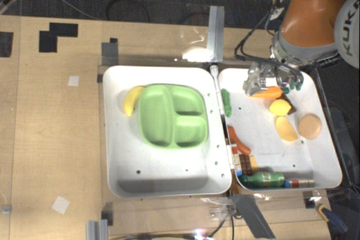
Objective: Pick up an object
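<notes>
Two white bins side by side on the bench, arm coming in over the far right corner of the right bin (326,177). Gripper (264,82) parked low near that bin's far edge, right on top of an orange carrot-looking thing (265,93). Looks like the carrot is the target, judging by how squarely the hand sits above it. Can't tell how wide the fingers are or whether anything is actually pinched between them, too much metal and cable clutter from this angle. Just beside the carrot toward the near side: a yellow lemon-ish piece (280,107), then a pale yellow slice (287,128) and a tan round thing (309,125) touching or nearly touching each other close to the right wall. Green pepper-shaped thing (226,102) lying along the left wall, a red-orange piece (238,143) below it, and a green bottle (263,179) flat against the near edge, probably slid there since the bin floor is slick. Left bin (118,177) carrying a green divided plate (171,115) in the middle with a banana (131,100) tucked against its left rim. Probably a tricky grab with the lemon crowding the carrot so closely; easy to bump one while closing on the other.
</notes>
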`<state>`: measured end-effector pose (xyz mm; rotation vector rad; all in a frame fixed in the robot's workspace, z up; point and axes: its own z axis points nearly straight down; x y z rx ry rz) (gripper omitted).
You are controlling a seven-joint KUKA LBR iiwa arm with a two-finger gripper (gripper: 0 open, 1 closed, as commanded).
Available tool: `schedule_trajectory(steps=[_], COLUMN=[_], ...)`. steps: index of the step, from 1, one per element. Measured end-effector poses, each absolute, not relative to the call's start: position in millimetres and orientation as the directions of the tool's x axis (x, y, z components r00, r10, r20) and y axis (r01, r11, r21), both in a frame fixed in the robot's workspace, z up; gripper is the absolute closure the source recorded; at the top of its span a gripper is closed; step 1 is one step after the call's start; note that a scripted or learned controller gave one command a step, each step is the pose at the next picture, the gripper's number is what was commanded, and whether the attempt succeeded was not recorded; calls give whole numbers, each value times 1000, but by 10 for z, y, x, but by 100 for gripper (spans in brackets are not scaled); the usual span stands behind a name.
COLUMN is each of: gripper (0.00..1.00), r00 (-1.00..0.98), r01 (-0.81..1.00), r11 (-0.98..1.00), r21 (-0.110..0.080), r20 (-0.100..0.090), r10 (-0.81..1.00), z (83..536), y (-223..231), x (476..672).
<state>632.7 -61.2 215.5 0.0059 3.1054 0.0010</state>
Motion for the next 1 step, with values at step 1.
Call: schedule_trajectory(steps=[1], gripper=[100], r00=[-999], r01=[0], r11=[1000], r21=[0], r20=[-48], r10=[0], z=[2291], y=[-599], x=[6354])
